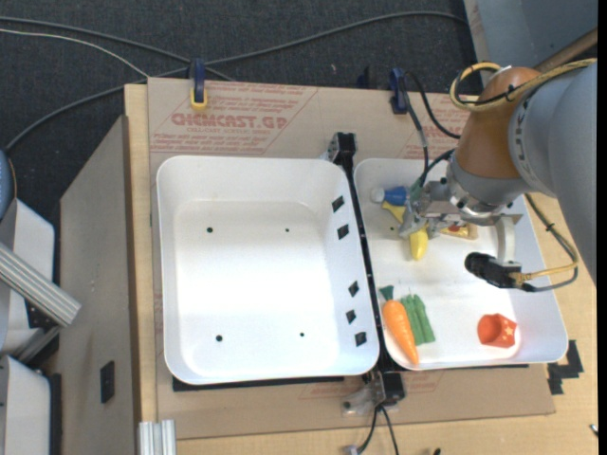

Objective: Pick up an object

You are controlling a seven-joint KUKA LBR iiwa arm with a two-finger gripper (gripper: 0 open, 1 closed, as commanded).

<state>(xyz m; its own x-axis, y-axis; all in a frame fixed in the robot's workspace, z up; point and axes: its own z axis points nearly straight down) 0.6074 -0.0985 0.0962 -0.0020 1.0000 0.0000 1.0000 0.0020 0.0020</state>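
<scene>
In the camera view the gripper point(420, 224) sits low in the right bin point(541, 344), directly over a yellow object point(417, 245); whether it is open or clamped I cannot tell. A blue-and-white object point(391, 196) lies just behind it, so a descent could nudge either aside. The carrot point(399, 332) and red object point(496, 330) lie well forward.

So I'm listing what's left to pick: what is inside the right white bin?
Right white bin holds an orange toy carrot, a yellow piece under the claw, and an orange-red block. The grey arm covers the bin's far corner.
</scene>
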